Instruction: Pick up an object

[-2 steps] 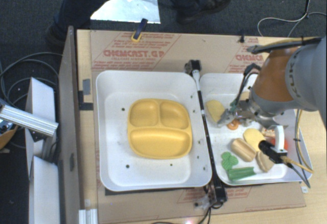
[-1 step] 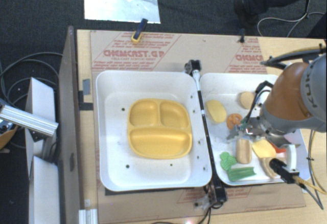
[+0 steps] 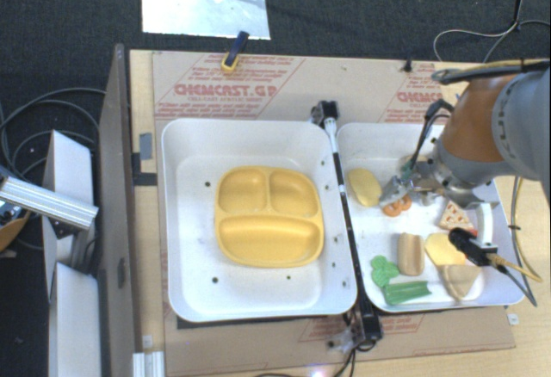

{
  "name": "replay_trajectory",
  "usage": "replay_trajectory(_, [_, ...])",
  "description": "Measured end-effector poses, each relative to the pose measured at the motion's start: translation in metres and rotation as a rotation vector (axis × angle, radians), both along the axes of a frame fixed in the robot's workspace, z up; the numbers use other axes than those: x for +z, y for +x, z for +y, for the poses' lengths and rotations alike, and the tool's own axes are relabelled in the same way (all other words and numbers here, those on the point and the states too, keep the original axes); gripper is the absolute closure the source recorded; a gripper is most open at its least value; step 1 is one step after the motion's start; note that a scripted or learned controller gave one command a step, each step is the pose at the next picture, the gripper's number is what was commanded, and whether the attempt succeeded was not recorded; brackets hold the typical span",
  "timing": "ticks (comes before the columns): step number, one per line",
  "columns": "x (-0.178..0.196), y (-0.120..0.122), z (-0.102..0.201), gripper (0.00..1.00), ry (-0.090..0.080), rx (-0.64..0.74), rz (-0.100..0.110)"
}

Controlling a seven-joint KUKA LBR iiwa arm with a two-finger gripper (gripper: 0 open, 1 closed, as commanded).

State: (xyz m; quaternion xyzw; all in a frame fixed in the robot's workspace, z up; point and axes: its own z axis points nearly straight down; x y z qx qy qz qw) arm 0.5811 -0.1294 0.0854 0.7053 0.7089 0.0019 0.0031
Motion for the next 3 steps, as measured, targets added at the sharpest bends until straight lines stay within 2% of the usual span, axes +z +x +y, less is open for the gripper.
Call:
replay_trajectory(1, [-0.001,-0.098,0.013,0.0,0.004,-0.007,0.012])
replay_trajectory(2, [0.01,-0.093,0.013,1.0,0.003,-0.003,0.003])
replay_trajectory(3, [0.104,-0.061,0.093,1.0,0.005,0.009,-0.005])
